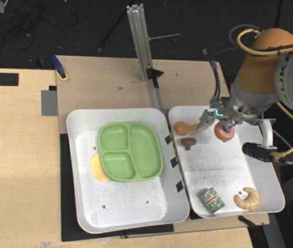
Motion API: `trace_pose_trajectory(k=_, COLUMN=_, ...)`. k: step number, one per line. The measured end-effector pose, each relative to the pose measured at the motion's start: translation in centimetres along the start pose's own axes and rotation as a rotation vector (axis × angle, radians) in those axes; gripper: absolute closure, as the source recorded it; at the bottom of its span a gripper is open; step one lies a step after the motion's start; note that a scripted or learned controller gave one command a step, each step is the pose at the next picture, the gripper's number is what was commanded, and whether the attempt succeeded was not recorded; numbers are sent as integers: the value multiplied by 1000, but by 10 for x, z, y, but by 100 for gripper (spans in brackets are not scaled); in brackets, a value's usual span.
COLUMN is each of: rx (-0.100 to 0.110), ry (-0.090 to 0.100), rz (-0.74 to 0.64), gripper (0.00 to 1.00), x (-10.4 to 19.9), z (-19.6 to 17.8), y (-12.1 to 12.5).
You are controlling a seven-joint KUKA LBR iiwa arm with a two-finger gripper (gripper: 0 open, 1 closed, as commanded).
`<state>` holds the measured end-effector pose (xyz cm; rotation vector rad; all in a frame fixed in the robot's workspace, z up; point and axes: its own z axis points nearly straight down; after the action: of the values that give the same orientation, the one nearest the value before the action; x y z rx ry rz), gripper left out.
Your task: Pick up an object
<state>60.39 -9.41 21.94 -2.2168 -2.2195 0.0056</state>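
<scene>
over the right bin (270,200), jaws (222,124) beside a red ball (224,133)

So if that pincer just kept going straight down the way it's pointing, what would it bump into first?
Most likely the reddish round object, which sits right under the pincer in the right bin. Depth is hard to judge from above, so it may be touching it already.

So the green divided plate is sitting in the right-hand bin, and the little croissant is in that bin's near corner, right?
Not quite. The camera view shows the green divided plate in the left bin, partly covering a yellow object. The croissant does lie in the right bin's near corner.
</scene>
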Motion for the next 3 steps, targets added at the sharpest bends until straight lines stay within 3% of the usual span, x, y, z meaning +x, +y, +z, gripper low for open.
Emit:
trace_pose_trajectory(k=1, rx=-4, ry=0, rz=0, gripper=0, x=0, z=-2, y=1)
trace_pose_trajectory(k=3, rx=2, ry=1, rz=1, gripper=0, x=-6, z=112, y=-1)
